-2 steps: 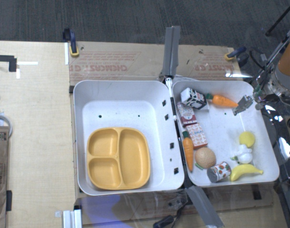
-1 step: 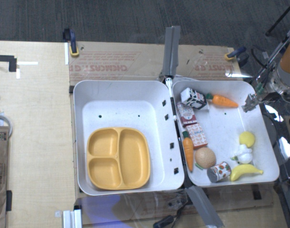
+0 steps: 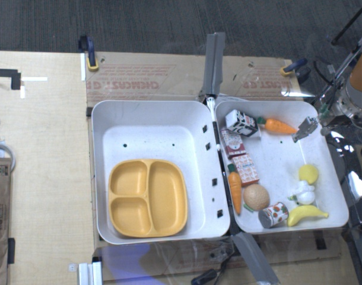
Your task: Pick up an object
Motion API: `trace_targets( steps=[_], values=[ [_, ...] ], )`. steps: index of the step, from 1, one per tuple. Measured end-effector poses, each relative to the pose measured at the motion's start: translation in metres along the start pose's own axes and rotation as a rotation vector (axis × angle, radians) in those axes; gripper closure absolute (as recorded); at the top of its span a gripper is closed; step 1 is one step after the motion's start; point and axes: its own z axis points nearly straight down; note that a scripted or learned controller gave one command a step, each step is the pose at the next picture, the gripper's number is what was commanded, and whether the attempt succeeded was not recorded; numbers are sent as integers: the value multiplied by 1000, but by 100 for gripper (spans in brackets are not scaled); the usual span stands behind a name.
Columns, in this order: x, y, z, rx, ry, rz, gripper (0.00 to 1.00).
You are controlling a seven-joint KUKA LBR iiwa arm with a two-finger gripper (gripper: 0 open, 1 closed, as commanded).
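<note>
The right bin (image 3: 276, 159) holds several small items. An orange carrot (image 3: 280, 126) lies near its back wall beside a black-and-white carton (image 3: 241, 123). Two red-and-white cartons (image 3: 238, 156) lie along the left wall, above a second carrot (image 3: 235, 191). A brown ball (image 3: 256, 197), a small can (image 3: 275, 215), a banana (image 3: 306, 215), a white piece (image 3: 302, 191) and a lemon (image 3: 308, 173) sit toward the front right. My gripper (image 3: 321, 134) hangs over the bin's right rim, just right of the first carrot. It is open, with nothing between its fingers.
The left bin (image 3: 151, 123) holds a yellow divided plate (image 3: 148, 197) in its front half. A grey divider post (image 3: 213, 64) rises between the bins at the back. Cardboard lies behind the bins, with clamps at its corners.
</note>
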Motion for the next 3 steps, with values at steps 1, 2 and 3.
trace_targets(
  steps=[1,2,3],
  values=[
    [-2,58,89,5,13,-122,0],
    [-5,58,79,5,5,-124,100],
    [-9,62,81,8,6,-3,100]
  ],
)
